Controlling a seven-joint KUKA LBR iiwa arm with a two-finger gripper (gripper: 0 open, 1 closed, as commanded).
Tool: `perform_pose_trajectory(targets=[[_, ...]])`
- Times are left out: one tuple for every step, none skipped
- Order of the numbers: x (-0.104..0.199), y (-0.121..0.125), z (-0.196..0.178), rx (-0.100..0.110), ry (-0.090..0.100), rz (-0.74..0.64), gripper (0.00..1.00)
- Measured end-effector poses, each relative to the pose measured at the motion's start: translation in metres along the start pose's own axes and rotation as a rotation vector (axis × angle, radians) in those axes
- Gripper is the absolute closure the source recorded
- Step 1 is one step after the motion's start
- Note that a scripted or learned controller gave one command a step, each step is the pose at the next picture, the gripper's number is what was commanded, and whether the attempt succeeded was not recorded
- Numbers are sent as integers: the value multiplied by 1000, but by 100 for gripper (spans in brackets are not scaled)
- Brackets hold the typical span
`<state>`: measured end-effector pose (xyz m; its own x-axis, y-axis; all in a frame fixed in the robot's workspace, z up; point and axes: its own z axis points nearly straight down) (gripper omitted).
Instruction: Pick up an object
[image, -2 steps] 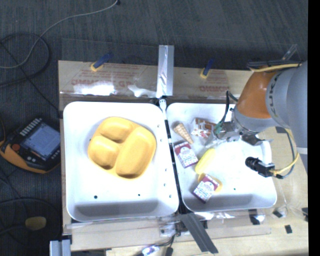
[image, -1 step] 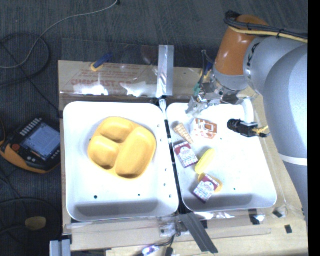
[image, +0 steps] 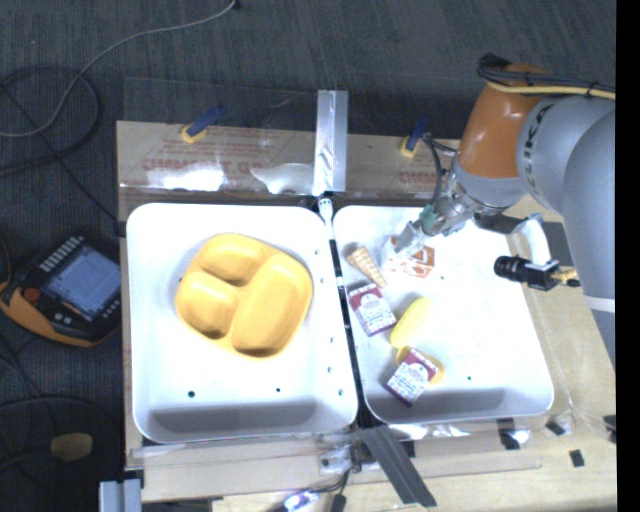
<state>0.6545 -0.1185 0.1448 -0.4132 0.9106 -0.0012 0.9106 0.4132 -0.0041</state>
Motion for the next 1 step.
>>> perform_pose_trajectory(targets=[[0,0,0,0,0,1,0]])
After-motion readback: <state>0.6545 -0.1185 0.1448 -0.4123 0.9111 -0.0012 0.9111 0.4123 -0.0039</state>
